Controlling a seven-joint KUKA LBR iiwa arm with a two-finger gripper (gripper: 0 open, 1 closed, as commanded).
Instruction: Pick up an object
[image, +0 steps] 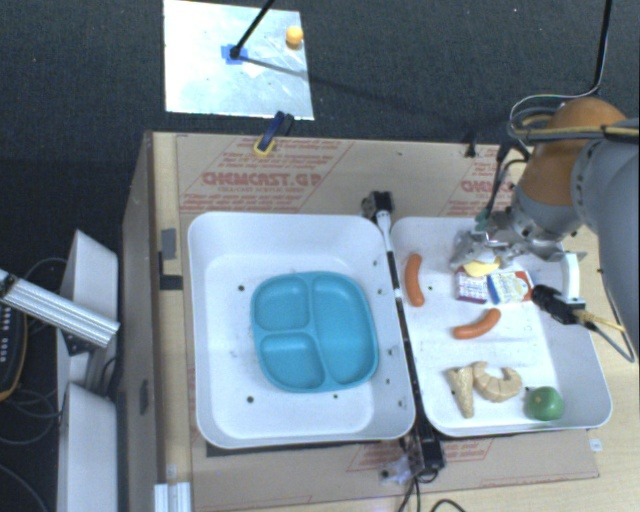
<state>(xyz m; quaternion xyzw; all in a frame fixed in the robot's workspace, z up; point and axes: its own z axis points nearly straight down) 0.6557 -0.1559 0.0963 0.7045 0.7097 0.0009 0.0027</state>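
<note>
Left bin (215, 330) bearing a blue three-compartment plastic tray (313, 331); right bin (580, 370) with the candidate objects unlifted, the gripper (484, 244) low over a small yellow item (481, 268) at the far side, grasp not yet evident, pincer state indeterminable.
</note>
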